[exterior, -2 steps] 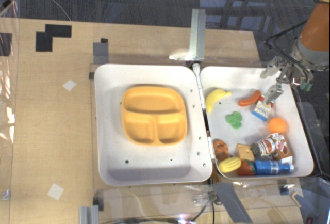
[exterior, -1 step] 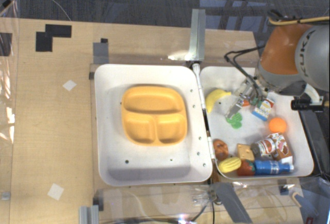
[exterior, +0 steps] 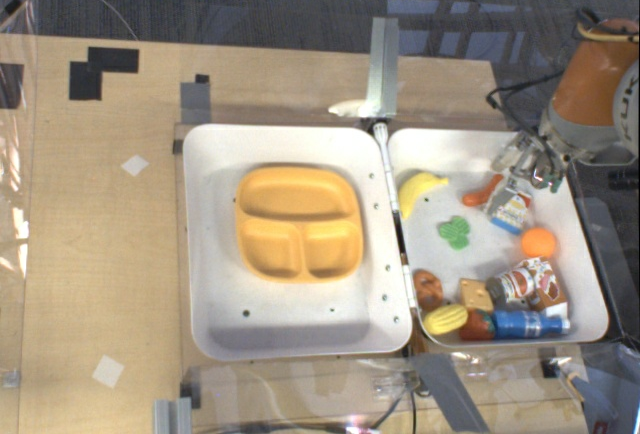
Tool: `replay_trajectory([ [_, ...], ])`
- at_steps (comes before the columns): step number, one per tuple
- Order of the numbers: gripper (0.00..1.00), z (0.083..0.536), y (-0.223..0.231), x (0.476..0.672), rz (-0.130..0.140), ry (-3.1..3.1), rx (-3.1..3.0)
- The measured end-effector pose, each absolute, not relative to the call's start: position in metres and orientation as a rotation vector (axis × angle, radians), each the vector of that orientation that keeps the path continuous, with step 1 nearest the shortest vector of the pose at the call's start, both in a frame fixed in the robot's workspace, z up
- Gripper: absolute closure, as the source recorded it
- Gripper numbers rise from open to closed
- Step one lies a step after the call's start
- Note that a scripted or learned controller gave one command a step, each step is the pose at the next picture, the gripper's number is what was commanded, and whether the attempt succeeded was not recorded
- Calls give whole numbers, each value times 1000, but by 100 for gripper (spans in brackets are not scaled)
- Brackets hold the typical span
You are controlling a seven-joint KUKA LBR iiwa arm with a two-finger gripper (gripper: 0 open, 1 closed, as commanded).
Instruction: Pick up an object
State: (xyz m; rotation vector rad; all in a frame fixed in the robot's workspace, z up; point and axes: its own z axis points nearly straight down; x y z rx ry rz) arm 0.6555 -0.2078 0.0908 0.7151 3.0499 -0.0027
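- Closest to the camera, along the near wall of the right bin (exterior: 590, 327), there's a pile nobody's touched: a blue bottle (exterior: 530, 325) lying flat, a yellow lemon-ish thing (exterior: 445, 320), a brown snack piece (exterior: 427, 288) and a printed can (exterior: 530, 284) all bunched together.
- A bit further in, an orange ball (exterior: 539, 242) and a green toy (exterior: 456, 232) sit on the bin floor on their own, apart from each other.
- The left bin (exterior: 205, 222) just has the yellow divided plate (exterior: 298, 222) sitting in the middle.
- Further back in the right bin: a banana (exterior: 420, 190) near the divider, and a small white-and-blue carton (exterior: 509, 209) with an orange-red piece (exterior: 483, 192) beside it.
- The gripper (exterior: 530, 167) is down right over that carton, at its far edge. Honestly can't tell if it's clamped on anything or not, too much clutter there.
- So my read: the pick isn't done. The carton looks like the target and it seems to be resting in the bin. Grasp and lift are left.
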Motion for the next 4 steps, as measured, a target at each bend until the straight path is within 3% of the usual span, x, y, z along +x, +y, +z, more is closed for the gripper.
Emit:
replay_trajectory([
  [1,0,87,-164,657,-5,2897,1206],
  [2,0,141,-206,666,5,2652,1660],
  [3,0,108,-147,619,4,2556,1823],
  [4,0,88,-94,636,6,2370,2050],
])
